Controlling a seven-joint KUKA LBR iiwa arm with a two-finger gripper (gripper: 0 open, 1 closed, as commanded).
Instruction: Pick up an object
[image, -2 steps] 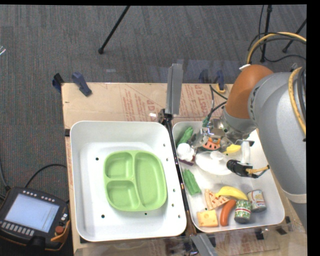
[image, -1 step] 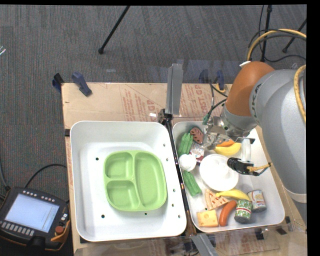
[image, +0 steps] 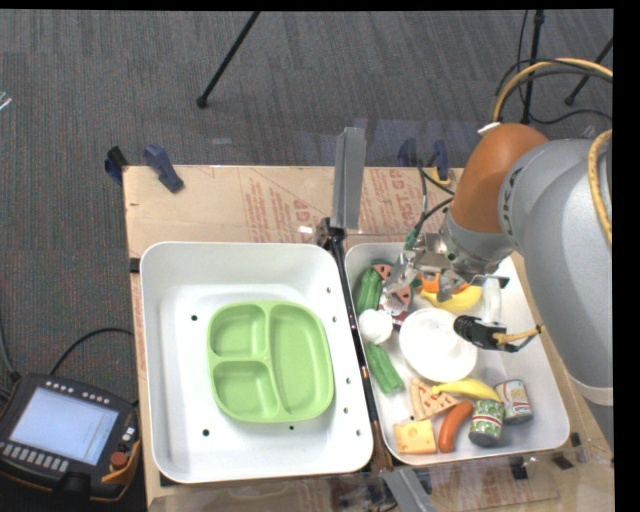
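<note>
The arm (image: 545, 230) reaches in over the right bin (image: 553, 408), its gripper (image: 408, 283) low at the bin's far left corner, among a cluster of toy food. Whether it has closed on anything cannot be told from this angle — the wrist body covers much of the tool, and nothing can be confirmed as held. The candidate objects all lie in the right bin: a green cucumber (image: 368, 288) just beside the gripper, a white ball (image: 375, 325) near it, a white plate (image: 437, 343) in the middle, a banana (image: 466, 388), a sausage (image: 453, 425), a cheese wedge (image: 415, 436) and two small cans (image: 500, 410) toward the near edge. The left bin (image: 170, 400) carries a green divided tray (image: 270, 360). Judged step: descent or grasp attempt at the cluttered corner. The next move calls for a firm closure on one item and a straight lift — neighbours crowd close and could be dragged along.
</note>
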